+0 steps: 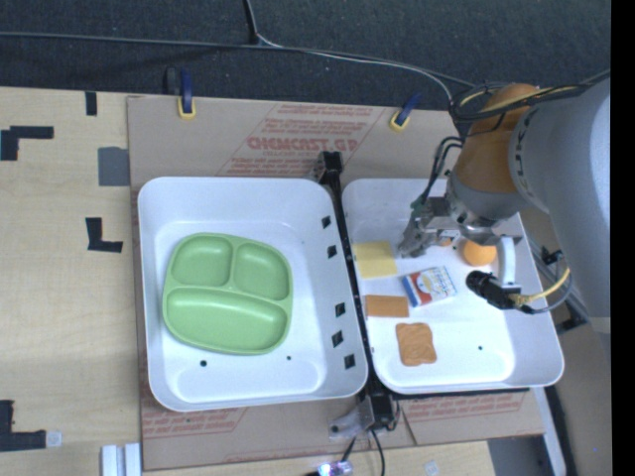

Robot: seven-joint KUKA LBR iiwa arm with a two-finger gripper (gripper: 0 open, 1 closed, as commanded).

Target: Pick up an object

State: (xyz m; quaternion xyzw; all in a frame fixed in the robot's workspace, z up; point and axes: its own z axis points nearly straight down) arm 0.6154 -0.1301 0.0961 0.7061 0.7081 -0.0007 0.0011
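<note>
The arm [571,181] is a thick, smooth, rounded grey casing with an orange band [493,152] above the wrist. Thin black and yellowish cables loop over the band at its 12 o'clock side. Below it sits a dark metal gripper [419,234], with a black cable trailing at 4 o'clock.

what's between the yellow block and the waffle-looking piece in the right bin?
In the camera view, a flat brown rectangular piece lies between the yellow block above and the waffle-looking piece below. A small printed packet sits just right of that line.
</note>
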